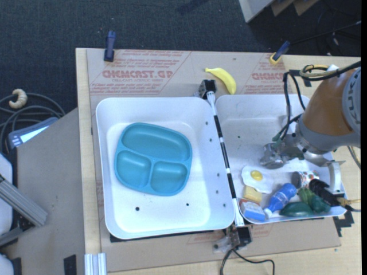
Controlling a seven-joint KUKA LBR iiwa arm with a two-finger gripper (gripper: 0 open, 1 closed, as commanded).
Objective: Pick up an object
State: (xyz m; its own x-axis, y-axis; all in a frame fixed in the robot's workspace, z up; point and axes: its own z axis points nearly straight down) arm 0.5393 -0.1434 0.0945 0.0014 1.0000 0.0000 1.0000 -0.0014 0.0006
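The left bin (112, 153) holds a blue divided plate (153, 158), lying flat near its middle. Beyond the bins' far rims, on the bench, a yellow banana (223, 78) rests just behind the seam between the two bins.

In the right bin (252, 119), the objects crowd the near edge: a fried-egg toy (256, 176) lies closest to the banana's side, with a blue bottle (280, 199) just nearer the camera and a green item (298, 208) beside the bottle (its exact kind is hard to tell). The gripper (274, 157) hangs low over the right bin, just beyond the egg; nothing shows between its fingers, and whether they are spread or pressed together cannot be told.
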